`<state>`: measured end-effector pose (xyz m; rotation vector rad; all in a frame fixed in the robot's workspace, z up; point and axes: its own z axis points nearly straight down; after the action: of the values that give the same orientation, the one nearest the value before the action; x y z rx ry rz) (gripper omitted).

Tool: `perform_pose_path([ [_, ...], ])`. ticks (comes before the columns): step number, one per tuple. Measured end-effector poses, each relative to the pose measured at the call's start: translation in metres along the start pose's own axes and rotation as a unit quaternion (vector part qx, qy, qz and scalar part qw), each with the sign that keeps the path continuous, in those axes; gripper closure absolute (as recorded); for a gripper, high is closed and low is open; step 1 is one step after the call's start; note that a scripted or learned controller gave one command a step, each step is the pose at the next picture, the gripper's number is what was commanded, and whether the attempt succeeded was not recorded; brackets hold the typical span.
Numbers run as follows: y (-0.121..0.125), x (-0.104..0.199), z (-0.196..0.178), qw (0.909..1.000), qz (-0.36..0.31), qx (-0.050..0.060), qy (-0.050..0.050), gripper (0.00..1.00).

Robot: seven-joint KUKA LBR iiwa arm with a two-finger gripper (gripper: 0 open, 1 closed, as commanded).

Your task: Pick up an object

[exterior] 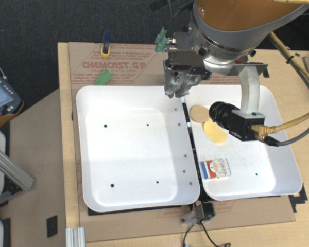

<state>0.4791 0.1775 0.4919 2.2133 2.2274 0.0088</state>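
Note:
My gripper (176,90) hangs over the far end of the divider between the two white bins, above the back rim. Nothing shows between its fingertips. In the right bin (278,161) lie a tan round disc (198,113), a pale yellow round piece (215,133) just in front of it, and a small white card box with red and blue print (217,168) near the front. The arm's black camera unit (232,118) partly covers the yellow piece. The gripper is behind and to the left of these objects.
The left bin (129,148) shows bare white floor with small black dots. A green clip (103,77) and a yellow-blue clamp (106,45) sit on the cardboard sheet behind it. A yellow hose (293,125) runs off to the right.

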Motion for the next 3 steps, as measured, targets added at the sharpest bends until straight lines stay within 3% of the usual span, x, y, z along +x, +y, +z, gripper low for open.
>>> perform_pose_path([
  [1,-0.002,0.037,0.111,1.0,0.001,0.009,-0.004,1.0],
  [2,-0.003,0.014,0.238,0.9999,0.005,0.009,-0.004,1.0],
  [3,0.001,0.015,0.097,1.0,0.002,-0.005,0.002,1.0],
])
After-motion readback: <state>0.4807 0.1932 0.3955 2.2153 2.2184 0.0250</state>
